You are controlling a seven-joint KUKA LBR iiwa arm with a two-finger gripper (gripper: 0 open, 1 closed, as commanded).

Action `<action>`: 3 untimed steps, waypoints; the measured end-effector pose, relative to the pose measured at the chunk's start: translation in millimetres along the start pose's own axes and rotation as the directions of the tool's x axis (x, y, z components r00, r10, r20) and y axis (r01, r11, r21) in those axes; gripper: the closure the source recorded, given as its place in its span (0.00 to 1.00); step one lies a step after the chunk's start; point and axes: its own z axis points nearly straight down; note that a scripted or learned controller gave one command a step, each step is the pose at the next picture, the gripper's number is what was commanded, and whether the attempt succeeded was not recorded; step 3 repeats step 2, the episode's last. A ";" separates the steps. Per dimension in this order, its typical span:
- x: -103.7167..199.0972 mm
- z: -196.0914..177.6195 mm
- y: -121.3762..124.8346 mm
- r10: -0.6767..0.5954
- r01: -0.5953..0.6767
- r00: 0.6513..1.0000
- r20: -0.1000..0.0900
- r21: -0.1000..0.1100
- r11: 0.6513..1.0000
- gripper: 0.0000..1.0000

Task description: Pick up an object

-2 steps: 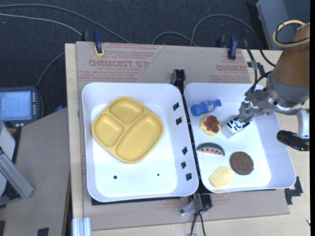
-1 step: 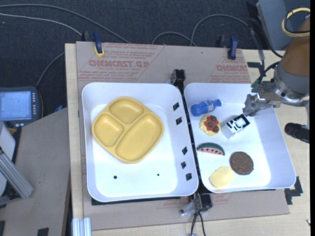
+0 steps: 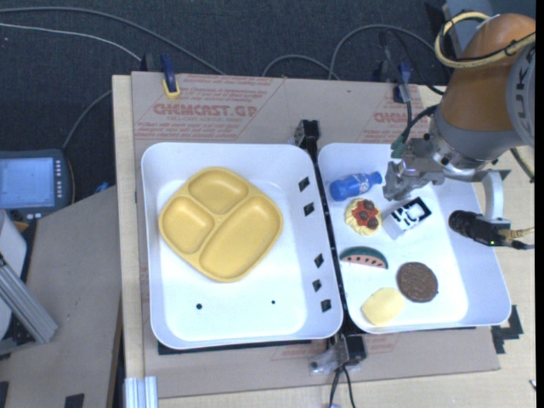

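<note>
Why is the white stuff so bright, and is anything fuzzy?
Camera view: strong light from above makes the two white bins glare, so their rims wash out; the yellow tray has only a soft shadow; the small toy foods, like the watermelon slice, look a little fuzzy; the dark floor behind stays dim.

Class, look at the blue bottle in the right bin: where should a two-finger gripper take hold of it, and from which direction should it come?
Grip the blue bottle across the middle of its body, coming from above. It lies on its side on the bin floor, so its long sides are exposed; fingers should close across its narrow width. The pizza toy sits close.
</note>
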 end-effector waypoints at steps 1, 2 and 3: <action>65.1 -3.4 2.1 -0.001 0.001 1.000 -0.001 -0.001 1.000 1.00; 121.8 -12.2 7.9 -0.001 0.001 1.000 0.000 -0.003 1.000 1.00; 121.8 -12.2 7.9 -0.001 0.001 1.000 0.000 -0.003 1.000 1.00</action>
